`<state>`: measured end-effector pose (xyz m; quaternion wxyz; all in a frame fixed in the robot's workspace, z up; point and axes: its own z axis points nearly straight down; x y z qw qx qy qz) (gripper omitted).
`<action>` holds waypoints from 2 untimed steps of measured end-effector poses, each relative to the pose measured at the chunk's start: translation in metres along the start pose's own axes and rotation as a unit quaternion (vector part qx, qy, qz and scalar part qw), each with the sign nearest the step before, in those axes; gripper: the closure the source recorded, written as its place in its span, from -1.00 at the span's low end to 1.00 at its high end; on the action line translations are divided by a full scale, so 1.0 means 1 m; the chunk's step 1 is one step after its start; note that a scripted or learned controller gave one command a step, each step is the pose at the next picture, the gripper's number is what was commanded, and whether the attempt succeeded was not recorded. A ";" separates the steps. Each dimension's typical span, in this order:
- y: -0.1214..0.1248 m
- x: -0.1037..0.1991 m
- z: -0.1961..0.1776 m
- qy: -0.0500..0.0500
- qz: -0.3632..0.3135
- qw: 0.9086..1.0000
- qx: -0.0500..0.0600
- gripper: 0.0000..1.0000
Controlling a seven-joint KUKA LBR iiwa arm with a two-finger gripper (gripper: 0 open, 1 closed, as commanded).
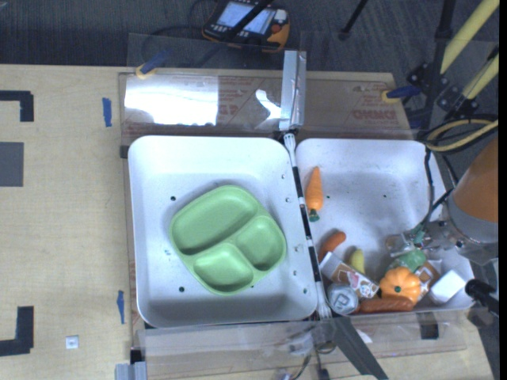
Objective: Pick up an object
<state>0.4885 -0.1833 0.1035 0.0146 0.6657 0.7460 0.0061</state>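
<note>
The left bin [150, 172] holds a green divided plate [228, 238], lying at a slant near the middle with bare white floor on all sides of it. The right bin [372, 172] is open across its far half, where a carrot [314, 190] lies alone close to the wall between the bins. The rest crowds into the near corner: an orange-red sausage-shaped piece [331, 241], a small yellow piece [357, 259] just beside it, a printed carton [353, 279], a grey round can [344, 301], a little pumpkin [401, 284] and a white block [448, 285] near the right rim.

The arm [482, 196] comes in over the right rim (orange band showing), and its gripper [415, 244] sits low above the pumpkin, next to something green [412, 260]. Whether the fingers are spread or closed cannot be told; nothing is plainly seen between them.
</note>
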 end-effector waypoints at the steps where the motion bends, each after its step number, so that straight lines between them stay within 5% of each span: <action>1: -0.006 -0.002 -0.101 0.005 0.108 0.994 0.015 1.00; 2: -0.004 -0.011 -0.098 0.005 0.067 0.998 0.014 1.00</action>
